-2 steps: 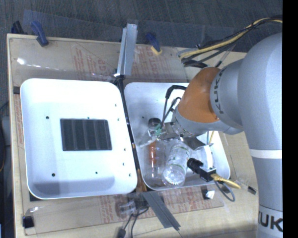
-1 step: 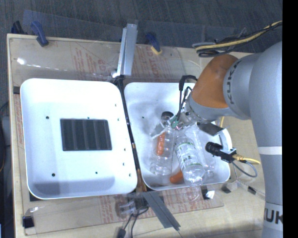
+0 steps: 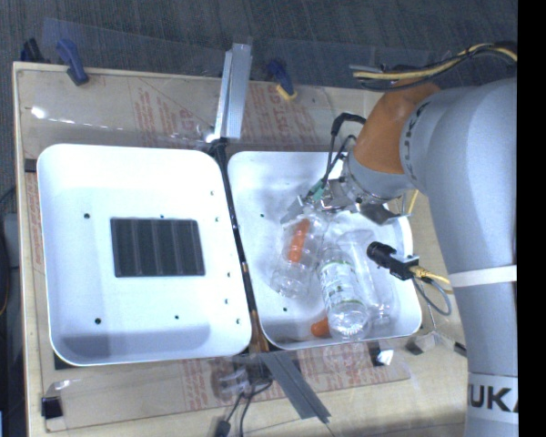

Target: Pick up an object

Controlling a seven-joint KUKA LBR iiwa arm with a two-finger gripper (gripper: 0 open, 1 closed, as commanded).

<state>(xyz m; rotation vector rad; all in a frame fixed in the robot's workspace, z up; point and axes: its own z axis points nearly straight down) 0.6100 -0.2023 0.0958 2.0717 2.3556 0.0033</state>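
A: The arm (image 3: 455,180) reaches in from the right and the gripper (image 3: 332,197) is down in the right bin (image 3: 246,244), near its upper middle, right over the pile. I'd call this the reach-and-grasp step, nothing lifted yet.

B: Is it holding anything?

A: Cannot tell. The wrist and cables crowd that spot, and the clear plastic beneath blurs everything, so I can't say if it is apart or together.

B: What's on offer in there?

A: A clear plastic bottle (image 3: 344,294) lying on its side toward the lower right of that bin, with a pale label round its middle. Beside it on the left, more transparent plastic (image 3: 291,276), crumpled-looking, with an orange piece (image 3: 298,240) showing among it. Another orange bit (image 3: 319,328) peeks out at the bin's lower wall, just beside the bottle's end.

B: And the left bin (image 3: 64,244)?

A: It has a dark ribbed panel (image 3: 157,247) at its centre.

B: Next move?

A: My judgement: close firmly on something solid, then lift straight. Clear, slick plastic could slip or crush, so a centred hold matters.
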